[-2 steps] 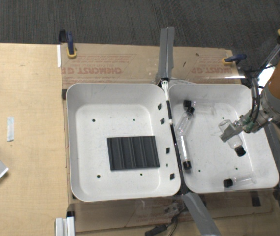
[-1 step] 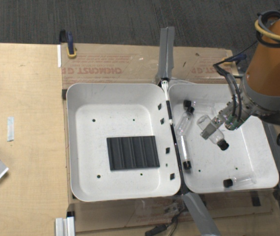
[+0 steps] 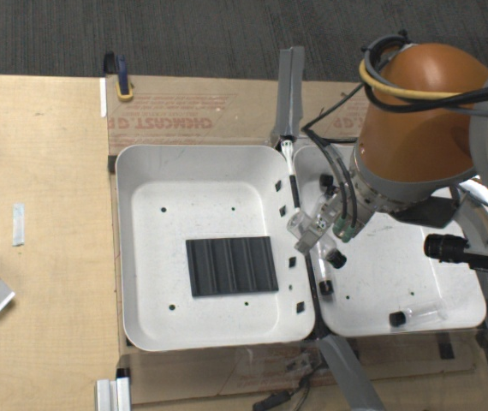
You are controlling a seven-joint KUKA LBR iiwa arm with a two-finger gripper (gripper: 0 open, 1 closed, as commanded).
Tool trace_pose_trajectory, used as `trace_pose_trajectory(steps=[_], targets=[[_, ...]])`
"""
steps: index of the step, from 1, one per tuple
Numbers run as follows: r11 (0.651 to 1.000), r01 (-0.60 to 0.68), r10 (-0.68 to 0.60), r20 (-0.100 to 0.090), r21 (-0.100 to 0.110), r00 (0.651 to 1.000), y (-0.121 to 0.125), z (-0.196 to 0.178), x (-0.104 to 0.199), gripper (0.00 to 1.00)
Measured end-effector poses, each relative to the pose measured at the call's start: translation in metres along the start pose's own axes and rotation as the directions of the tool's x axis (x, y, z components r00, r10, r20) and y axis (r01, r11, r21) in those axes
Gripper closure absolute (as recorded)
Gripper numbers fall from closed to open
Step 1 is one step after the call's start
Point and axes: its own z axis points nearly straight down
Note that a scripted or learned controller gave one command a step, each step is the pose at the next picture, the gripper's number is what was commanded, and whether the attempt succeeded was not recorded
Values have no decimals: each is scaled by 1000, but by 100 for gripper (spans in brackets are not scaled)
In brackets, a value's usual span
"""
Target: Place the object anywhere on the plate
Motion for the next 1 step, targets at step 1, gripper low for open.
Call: trace_pose_trajectory(steps=[1], targets=[[982,187,-187,1,-1,982,75,14,75,100]])
